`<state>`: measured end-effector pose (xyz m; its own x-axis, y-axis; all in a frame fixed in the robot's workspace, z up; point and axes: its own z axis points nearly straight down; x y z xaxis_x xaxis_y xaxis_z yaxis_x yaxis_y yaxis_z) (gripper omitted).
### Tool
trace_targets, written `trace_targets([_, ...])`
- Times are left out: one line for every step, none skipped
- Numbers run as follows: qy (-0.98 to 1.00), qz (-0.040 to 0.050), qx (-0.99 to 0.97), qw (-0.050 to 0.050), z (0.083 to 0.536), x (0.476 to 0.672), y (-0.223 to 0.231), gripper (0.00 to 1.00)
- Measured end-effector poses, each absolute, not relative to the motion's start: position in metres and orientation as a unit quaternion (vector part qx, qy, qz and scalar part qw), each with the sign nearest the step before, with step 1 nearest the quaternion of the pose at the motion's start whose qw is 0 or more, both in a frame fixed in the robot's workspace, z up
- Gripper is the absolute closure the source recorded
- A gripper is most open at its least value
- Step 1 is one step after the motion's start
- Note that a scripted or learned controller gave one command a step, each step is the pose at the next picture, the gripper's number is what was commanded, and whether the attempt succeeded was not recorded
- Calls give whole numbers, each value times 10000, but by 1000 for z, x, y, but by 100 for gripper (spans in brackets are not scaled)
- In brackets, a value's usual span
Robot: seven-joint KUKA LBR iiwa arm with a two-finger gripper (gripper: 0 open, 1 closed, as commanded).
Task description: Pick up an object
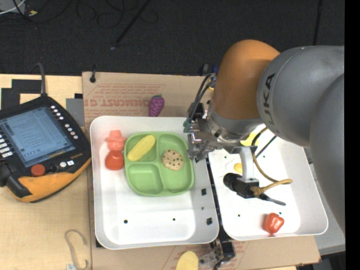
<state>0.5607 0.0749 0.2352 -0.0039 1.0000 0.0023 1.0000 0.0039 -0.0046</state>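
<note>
The left bin (146, 224) holds a green divided plate (147, 182). A yellow corn cob (140, 147) lies in the plate's upper-left compartment and a chocolate-chip cookie (172, 160) in the upper-right one. A red and pink toy (115, 150) stands just left of the plate. In the right bin (304, 207), a small red pepper-like piece (273, 223) lies near the front and a pale piece with a yellow spot (236, 166) sits near the arm. My gripper (195, 144) hangs over the wall between the bins, close to the plate's right rim and the cookie.
A purple grape bunch (156, 104) lies on the cardboard behind the left bin. A yellow object (187, 260) sits at the front edge below the bins. A teach pendant (39, 145) rests on the bench to the left, with a metal hook (76, 246) near it.
</note>
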Motion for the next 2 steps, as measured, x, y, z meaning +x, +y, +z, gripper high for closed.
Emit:
trace_targets([-7071,19,-7071,20,234,542,83,100])
trace_targets([-7071,9,-7071,10,234,550,89,100])
